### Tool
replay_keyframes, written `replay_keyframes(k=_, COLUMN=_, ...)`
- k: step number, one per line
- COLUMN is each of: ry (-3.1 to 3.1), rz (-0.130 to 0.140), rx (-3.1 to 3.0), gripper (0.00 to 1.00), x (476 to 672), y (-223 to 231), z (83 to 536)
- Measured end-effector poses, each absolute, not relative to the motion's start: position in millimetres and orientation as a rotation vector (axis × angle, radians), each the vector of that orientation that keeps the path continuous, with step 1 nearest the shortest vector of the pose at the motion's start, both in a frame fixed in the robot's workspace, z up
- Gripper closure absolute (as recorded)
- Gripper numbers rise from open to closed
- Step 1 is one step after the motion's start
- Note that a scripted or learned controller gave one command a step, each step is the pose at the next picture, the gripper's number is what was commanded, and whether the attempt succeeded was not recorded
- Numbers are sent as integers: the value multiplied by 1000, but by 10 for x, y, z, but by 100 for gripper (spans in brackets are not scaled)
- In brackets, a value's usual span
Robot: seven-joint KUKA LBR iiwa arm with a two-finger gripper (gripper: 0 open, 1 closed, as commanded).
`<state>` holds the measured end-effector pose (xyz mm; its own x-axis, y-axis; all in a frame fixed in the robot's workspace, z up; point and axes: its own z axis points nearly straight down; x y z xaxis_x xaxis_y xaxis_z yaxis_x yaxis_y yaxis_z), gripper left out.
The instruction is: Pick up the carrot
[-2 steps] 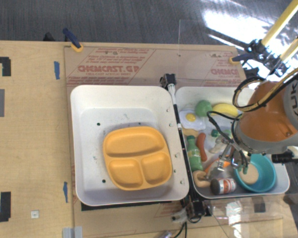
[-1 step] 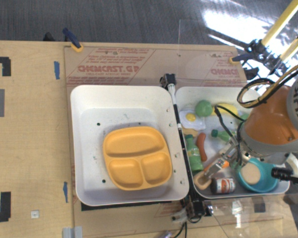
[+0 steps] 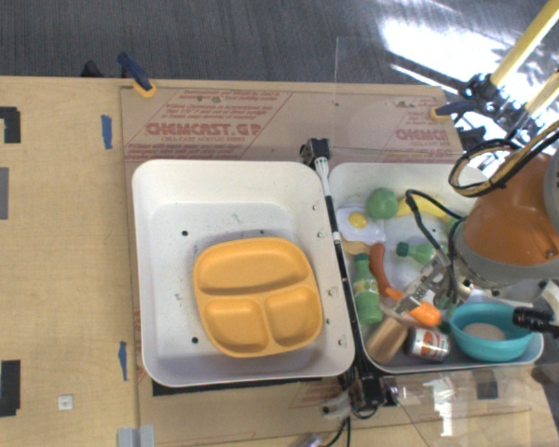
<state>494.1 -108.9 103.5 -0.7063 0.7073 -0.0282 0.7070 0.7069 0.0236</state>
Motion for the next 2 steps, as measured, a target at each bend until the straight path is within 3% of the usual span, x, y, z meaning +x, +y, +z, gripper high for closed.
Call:
replay_keyframes(k=1, ry=2867, rz=19, rx=1183, gripper=100, x=4958, y=-1077, z=1133)
replay_keyframes(k=2, ry=2817, rz=10, rx=1372, gripper=100, x=4821, y=-450, z=1876)
